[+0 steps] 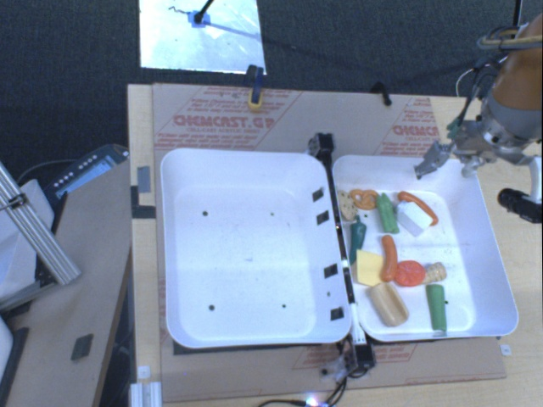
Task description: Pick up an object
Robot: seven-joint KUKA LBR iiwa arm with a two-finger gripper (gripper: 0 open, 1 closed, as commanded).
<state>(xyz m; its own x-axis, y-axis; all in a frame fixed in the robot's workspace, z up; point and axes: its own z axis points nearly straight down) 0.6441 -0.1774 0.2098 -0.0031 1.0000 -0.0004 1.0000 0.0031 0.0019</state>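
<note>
The right bin (488, 236) holds several toy foods. Among them are a pretzel (365, 198), a green pickle (387, 213), a white block (411, 220) under a curved orange chili (422, 206), an orange sausage (389, 254), a red tomato (410, 273), a yellow cheese wedge (368, 268), a bread loaf (389, 303) and a green cucumber (436, 306). My gripper (448, 164) hangs above the bin's far right rim, behind the food. It is open, its fingers spread, with nothing between them.
The left bin (246, 244) lies beside the right one, a black hinge strip (335, 227) between them. A clamp (254, 87) and a shiny plate (202, 24) sit beyond the bench's far edge. Grey equipment (42, 219) stands at the left.
</note>
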